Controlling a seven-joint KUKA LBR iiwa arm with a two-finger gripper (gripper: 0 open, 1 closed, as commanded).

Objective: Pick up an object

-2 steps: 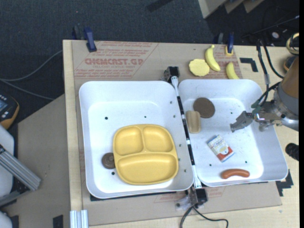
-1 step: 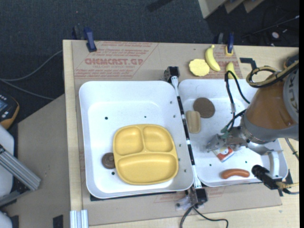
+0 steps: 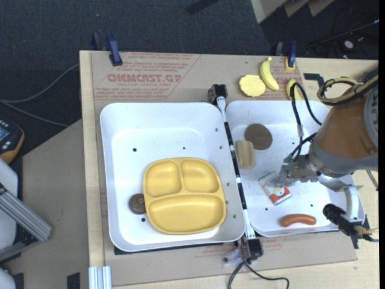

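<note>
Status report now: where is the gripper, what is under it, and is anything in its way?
Gripper low in right white bin, over small red-and-white packet; grasp unconfirmed. Orange sausage close by, near front wall. Brown round disc, tan block apart, toward divider.

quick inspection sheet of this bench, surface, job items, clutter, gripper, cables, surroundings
surface: bench board bearing left bin and right bin
job's things: brown disc, tan block, sausage, red-and-white packet in right bin; yellow tray, dark disc in left bin
clutter: banana, yellow piece on the board
gripper: gripper low over the packet
cables: black cable along the arm
surroundings: dark carpet
</note>
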